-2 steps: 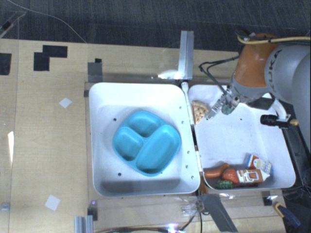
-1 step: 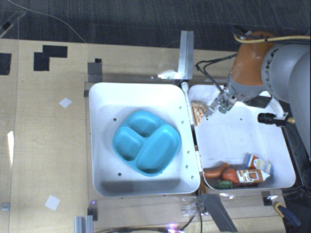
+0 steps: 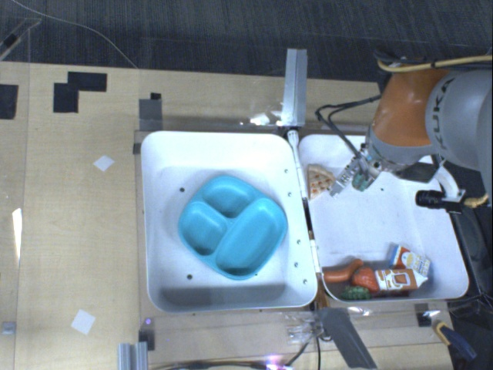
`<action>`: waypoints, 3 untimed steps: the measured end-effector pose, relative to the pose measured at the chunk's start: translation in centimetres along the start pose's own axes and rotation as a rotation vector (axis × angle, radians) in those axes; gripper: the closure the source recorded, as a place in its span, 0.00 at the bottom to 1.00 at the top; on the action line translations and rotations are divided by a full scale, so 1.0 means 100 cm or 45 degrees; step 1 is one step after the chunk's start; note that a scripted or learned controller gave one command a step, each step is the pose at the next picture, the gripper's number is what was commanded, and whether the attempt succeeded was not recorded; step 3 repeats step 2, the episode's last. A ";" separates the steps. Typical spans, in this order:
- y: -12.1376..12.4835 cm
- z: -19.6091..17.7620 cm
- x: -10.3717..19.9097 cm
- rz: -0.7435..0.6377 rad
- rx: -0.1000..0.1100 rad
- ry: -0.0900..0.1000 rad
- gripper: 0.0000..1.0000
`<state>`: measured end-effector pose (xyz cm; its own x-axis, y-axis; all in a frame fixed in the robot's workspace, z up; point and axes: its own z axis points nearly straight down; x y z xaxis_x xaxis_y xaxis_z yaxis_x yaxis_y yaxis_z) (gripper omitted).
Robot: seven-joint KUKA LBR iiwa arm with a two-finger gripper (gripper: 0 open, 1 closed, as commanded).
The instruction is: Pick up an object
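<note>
Camera view gives you the wooden bench [image 3: 69, 230] first, with the two white bins side by side on it. Your left bin [image 3: 162, 284] carries a blue divided plate [image 3: 233, 226], three compartments, lying roughly in the middle of the floor. Your right bin [image 3: 400, 230] has its items pushed to the edges.

Next in size, the grey arm [image 3: 454, 122] comes in from the right, its orange band [image 3: 404, 110] sitting over the bin's far right corner. Below the band, the gripper [image 3: 348, 177] hangs low over the far left part of the right bin. You cannot tell from this angle how its fingertips are set; nothing is visibly between them.

Just beside the gripper, towards the bin's left wall, lies a pizza slice toy [image 3: 319, 180]. Along the near wall you have a small carton [image 3: 400, 272], lying tilted, with a sausage toy [image 3: 343, 272] and a small green piece [image 3: 355, 292] near it.
</note>
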<state>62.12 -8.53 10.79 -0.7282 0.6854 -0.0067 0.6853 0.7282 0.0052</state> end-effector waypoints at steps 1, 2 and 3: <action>0.022 -0.112 0.025 -0.184 -0.003 -0.002 1.00; -0.051 0.009 0.038 -0.153 0.001 0.002 1.00; -0.051 0.009 0.038 -0.153 0.001 0.002 1.00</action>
